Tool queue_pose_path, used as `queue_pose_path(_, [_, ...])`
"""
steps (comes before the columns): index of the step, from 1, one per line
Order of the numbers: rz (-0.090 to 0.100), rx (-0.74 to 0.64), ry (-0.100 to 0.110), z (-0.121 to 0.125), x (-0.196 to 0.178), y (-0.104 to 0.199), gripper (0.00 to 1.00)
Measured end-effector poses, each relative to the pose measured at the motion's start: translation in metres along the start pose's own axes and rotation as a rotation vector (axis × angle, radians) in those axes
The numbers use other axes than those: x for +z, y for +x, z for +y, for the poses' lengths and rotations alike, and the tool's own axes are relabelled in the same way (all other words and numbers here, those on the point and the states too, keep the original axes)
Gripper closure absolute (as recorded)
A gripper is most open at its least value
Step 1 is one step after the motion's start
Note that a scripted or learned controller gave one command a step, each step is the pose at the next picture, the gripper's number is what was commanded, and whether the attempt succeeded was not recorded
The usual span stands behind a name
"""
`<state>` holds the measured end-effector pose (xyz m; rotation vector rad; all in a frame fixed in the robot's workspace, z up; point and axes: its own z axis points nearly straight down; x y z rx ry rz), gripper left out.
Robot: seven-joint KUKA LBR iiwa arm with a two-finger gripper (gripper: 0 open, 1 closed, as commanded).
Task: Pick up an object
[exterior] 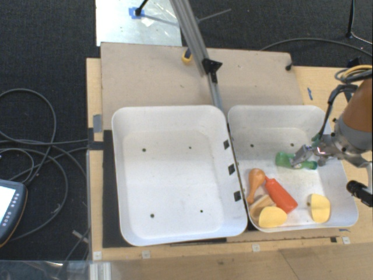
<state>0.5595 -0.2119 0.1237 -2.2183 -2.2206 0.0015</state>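
Note:
My gripper (303,157) is low in the right bin (274,121), reaching in from the right. It sits over the middle of a green object (285,159), which lies on the bin floor and shows on both sides of the gripper. Toward the front of the bin are an orange carrot-like piece (281,195), a tan-orange drumstick shape (255,181), a tan piece (262,203) and two yellow pieces (272,217) (319,207).
The left bin (169,121) stands beside the right one, their rims touching in the middle. A grey pole (192,28) slants down from the top to the bins' back edge. Cables lie on the dark floor at the left.

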Motion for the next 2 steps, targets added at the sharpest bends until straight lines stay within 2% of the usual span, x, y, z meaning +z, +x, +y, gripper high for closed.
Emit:
queue_pose_path(1, [-0.001,0.000,-0.002,0.000,0.035,0.000,0.00])
queue_pose_path(2, [-0.002,0.000,-0.006,0.002,0.022,0.000,1.00])
